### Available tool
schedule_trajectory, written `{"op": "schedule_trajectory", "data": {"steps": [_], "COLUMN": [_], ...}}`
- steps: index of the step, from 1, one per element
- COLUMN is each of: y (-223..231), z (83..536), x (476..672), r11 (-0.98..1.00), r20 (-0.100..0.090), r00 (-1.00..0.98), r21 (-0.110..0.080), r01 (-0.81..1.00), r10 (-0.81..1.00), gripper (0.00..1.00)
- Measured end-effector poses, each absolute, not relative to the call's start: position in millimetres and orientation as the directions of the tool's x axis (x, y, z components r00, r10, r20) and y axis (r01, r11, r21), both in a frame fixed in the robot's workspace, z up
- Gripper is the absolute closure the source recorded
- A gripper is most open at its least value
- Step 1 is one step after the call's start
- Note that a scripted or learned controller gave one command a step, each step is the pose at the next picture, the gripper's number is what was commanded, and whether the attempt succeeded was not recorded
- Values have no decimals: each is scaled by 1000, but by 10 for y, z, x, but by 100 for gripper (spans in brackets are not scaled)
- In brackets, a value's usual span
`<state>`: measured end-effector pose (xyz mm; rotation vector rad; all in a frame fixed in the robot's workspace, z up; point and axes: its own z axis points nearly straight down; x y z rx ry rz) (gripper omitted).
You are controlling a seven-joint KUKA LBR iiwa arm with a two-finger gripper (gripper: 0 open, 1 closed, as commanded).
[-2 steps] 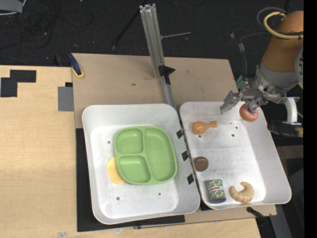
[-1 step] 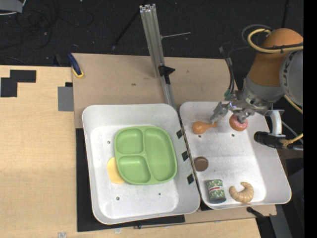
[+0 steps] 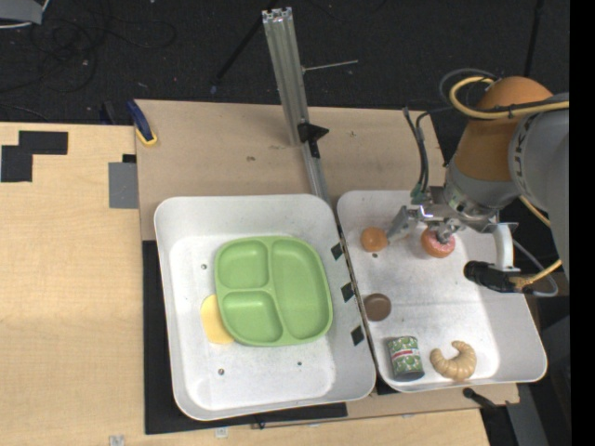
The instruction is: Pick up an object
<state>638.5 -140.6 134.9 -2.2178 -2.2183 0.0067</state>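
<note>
The gripper (image 3: 437,230) hangs over the right bin (image 3: 521,342), fingers closed around a red-orange ball (image 3: 437,242); an orange ball (image 3: 373,240) lies just left. A brown puck (image 3: 376,307), can (image 3: 404,357) and croissant (image 3: 454,360) sit nearer the front.

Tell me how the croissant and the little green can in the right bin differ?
The croissant is tan and curved like a crescent; the green can is a straight cylinder with a green label. The croissant sits nearer the bin's right edge, the can to its left. Both rest in the right bin's near end, away from the tool.
</note>
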Motion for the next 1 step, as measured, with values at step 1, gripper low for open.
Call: {"op": "schedule_trajectory", "data": {"steps": [1], "y": [-1414], "z": [1468], "x": [6389], "r11": [-1], "r20": [0], "r00": [1], "r21": [-4], "r01": [1000], "r10": [1000], "gripper": [100]}}
